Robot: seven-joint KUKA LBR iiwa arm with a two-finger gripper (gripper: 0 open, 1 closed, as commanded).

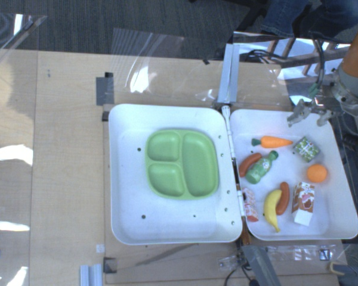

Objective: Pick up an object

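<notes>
The right bin [340, 219] holds several toy foods: a carrot [273, 141], a green bottle [262, 167], a red sausage [249, 163], a green wrapped block [305, 149], an orange [316, 173], a banana [271, 211] with a second sausage [283, 200] against it, and a small carton [303, 203]. My gripper [309, 117] hangs over the bin's far edge, above and behind the carrot and the green block. It is open, with nothing between its fingers.
The left bin [131, 219] carries a green divided plate [182, 162]. A small red-and-white packet [249, 207] lies by the wall between the bins. A metal post [229, 76] stands behind that wall. Bare bench stretches to the left.
</notes>
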